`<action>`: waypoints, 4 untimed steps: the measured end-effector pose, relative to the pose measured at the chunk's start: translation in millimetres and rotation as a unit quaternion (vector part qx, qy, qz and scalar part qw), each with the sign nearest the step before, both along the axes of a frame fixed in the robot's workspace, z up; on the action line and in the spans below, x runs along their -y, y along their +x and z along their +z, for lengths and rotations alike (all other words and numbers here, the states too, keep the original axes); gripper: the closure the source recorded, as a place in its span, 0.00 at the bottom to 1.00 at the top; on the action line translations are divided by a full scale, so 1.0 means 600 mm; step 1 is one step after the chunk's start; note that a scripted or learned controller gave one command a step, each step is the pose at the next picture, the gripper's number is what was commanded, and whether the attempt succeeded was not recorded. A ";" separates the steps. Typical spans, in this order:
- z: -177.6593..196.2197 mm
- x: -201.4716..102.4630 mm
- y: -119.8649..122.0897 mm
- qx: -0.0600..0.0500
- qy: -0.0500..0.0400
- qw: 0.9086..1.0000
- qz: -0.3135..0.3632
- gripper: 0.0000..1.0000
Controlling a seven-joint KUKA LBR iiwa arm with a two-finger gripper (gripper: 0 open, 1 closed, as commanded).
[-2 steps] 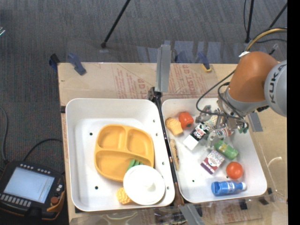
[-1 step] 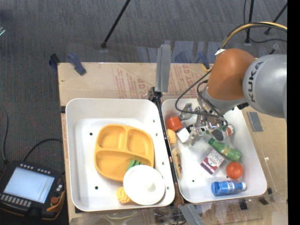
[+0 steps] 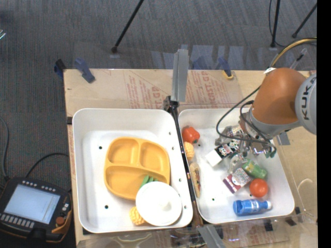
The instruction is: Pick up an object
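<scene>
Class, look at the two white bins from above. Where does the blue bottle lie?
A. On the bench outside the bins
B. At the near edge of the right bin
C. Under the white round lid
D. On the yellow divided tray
B: the blue bottle lies on its side along the near wall of the right bin, just below a red tomato.

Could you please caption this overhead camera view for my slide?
KUKA arm's gripper hovers in the right bin over small groceries; left bin holds a yellow tray.

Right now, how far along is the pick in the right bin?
Done: the gripper is down in the right bin among the small packets. In hand: nothing visibly lifted. Left: grasp and raise something; the red tomato and blue bottle lie on the floor.
</scene>
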State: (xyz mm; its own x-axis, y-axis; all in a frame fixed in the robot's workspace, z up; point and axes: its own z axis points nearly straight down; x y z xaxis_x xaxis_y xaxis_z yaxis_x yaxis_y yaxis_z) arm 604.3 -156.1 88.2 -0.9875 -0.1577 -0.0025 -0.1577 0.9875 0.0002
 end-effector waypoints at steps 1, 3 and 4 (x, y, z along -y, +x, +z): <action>0.000 0.092 -0.002 0.000 0.000 0.998 0.067 0.00; -0.001 -0.065 -0.007 -0.001 0.001 0.999 0.054 0.00; -0.001 -0.084 -0.003 -0.001 0.001 1.000 0.024 0.00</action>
State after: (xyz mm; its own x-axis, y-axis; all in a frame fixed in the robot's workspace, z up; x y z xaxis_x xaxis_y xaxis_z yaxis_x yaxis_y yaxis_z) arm 602.4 -105.5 87.4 -0.9789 -0.2044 -0.0014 -0.2044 0.9789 0.0023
